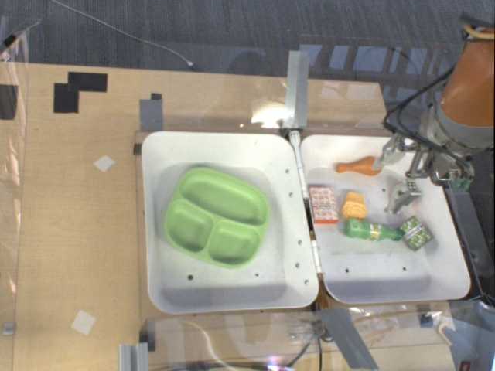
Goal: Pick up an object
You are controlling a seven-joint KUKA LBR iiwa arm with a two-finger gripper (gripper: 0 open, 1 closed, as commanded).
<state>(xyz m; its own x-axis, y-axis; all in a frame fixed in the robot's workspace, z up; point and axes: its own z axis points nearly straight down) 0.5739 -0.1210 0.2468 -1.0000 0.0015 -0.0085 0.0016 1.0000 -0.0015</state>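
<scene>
Left bin (155, 230): holds green divided tray (216, 215), 3 compartments, lying flat approx. mid-bin, slightly rotated. Nothing in the compartments.

Right bin (387, 284), left to right:
- small flat packet (323, 205) w/ pink/white print, just beside the divider wall. Print too small to read.
- yellow corn-like piece (354, 204), just right of packet, near-touching.
- green bottle-shaped item (371, 231) lying on its side, below the corn, neck pointing right.
- orange drumstick-shaped item (358, 166) near back of bin, thin end to the right.
- small green box (415, 233) w/ white pattern, tilted, touching or just off the bottle's right end. Label unreadable.

Gripper (402, 176) over back-right part of right bin, arm coming in from right, orange band at top right. Fingers apart: one fingertip (384, 159) by the drumstick's thin end, can't tell if touching or just above; other finger lower, above bin floor btw. corn and green box. Nothing clamped btw. the fingers. No pick yet; all items resting in bin.

No legible brand or text anywhere at this res.
</scene>
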